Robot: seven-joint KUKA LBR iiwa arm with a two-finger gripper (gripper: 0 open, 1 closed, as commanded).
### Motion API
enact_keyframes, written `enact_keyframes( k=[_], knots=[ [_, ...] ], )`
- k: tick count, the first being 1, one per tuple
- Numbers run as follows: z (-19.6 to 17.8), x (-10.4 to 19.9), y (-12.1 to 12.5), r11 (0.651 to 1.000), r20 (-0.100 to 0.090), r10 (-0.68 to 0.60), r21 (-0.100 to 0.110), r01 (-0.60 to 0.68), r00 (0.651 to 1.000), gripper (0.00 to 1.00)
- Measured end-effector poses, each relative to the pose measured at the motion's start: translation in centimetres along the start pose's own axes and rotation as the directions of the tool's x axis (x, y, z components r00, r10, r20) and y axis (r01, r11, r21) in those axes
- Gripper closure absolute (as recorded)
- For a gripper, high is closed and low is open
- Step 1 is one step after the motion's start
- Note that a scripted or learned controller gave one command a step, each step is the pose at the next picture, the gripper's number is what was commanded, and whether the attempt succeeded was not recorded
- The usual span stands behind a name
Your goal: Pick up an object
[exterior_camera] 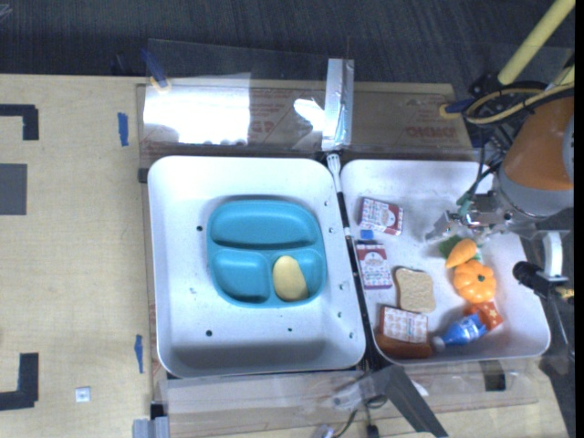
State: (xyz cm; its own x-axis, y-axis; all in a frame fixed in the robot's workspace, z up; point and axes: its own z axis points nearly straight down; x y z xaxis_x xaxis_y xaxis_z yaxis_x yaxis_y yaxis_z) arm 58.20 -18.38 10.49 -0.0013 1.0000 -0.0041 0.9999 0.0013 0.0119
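The right bin (534, 340) holds several toy foods. An orange pumpkin (476, 282) lies at its right, with a smaller orange piece with a green tip (459, 250) just above it. My gripper (476, 219) hangs over the bin's upper right, directly above that orange piece and very close to it. A bread slice (415, 290) lies mid-bin, and a blue bottle (462, 330) lies near the front wall. Three red-and-white cartons (380, 215) (374, 265) (404, 323) run down the bin's left side.
The left bin (173, 245) holds a blue divided tray (260, 226) with a yellow lemon-like object (289, 277) in its lower right compartment. The arm's orange band (538, 149) is at the right edge. Cables and a yellow pole (538, 30) sit behind it.
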Motion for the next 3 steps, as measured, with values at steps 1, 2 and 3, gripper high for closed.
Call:
enact_keyframes(
  k=[1,2,3],
  knots=[
    [1.4,-2.6,-3.2,0.999,-0.019,-0.046,-0.003,0.046,0.999,0.00],
    [1.5,-3.0,-4.6,0.958,-0.012,-0.287,-0.004,0.287,0.958,0.00],
    [0.6,-3.4,-4.7,0.960,-0.008,-0.281,-0.003,0.281,0.960,1.00]
  ],
)
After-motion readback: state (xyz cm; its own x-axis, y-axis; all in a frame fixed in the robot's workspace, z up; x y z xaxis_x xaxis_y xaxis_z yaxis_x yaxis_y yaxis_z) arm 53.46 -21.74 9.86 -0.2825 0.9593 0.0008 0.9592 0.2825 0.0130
